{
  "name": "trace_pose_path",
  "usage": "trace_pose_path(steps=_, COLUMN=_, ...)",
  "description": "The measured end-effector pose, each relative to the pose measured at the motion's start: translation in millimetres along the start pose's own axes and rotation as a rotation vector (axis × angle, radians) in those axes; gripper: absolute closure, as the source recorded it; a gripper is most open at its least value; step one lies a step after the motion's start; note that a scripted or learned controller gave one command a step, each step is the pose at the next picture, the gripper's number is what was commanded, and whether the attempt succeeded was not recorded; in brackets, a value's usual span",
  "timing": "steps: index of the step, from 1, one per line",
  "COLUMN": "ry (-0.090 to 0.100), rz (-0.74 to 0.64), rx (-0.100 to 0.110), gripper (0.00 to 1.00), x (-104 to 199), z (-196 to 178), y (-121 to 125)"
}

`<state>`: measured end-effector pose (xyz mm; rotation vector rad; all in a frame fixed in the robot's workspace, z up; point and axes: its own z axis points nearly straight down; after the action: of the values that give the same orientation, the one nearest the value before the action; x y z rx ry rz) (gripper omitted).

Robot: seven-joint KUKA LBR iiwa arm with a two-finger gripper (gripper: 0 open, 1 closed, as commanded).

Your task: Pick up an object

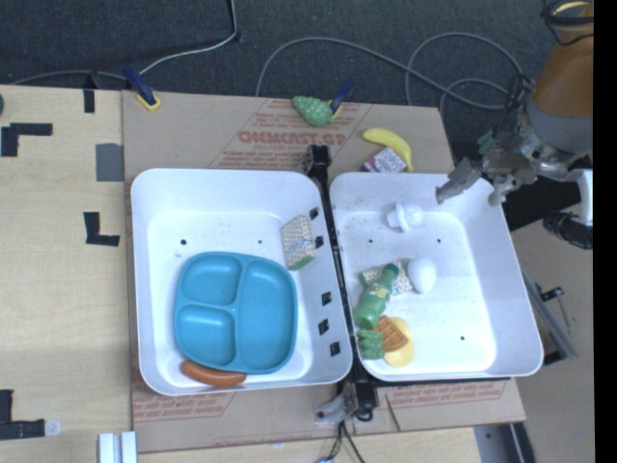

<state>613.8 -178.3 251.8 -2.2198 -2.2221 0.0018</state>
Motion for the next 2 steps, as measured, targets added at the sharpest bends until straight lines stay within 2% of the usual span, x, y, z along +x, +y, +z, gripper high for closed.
trace_pose_path(steps=1, ry=0.002, rz=-0.001, rx=0.004, gripper=0.00, x=45.7, z=154.1, y=-19.0)
trace_pose_path(steps=2, ry=-0.002, rz=0.000, rx=-0.005, gripper=0.00, x=84.3, z=165.4, y=-31.3)
